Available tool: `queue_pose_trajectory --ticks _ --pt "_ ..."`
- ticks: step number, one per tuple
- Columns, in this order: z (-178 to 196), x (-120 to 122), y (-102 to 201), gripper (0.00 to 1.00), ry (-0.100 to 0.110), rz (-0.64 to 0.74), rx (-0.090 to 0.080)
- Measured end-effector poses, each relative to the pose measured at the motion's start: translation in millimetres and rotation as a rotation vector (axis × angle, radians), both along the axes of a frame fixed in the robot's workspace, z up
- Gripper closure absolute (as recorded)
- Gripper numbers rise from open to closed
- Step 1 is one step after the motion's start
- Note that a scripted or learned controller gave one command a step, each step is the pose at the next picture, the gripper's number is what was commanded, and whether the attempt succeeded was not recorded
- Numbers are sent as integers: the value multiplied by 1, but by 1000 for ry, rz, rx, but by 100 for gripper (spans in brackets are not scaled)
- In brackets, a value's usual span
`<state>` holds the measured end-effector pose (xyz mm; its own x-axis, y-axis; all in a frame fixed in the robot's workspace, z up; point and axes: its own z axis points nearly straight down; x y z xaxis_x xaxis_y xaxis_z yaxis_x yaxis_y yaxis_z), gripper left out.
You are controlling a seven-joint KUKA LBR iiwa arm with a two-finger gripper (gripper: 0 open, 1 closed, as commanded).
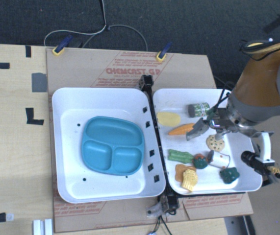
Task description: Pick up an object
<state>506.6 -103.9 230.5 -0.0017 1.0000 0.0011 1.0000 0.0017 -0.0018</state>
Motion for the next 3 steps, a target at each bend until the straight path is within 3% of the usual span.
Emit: queue_pose_trajectory --ticks 1,2,3 --pt "-147 68 -35 0 -2 0 -4" --pt "-146 160 0 0 28 1 8" --pt "-146 159 4 0 18 -4 1"
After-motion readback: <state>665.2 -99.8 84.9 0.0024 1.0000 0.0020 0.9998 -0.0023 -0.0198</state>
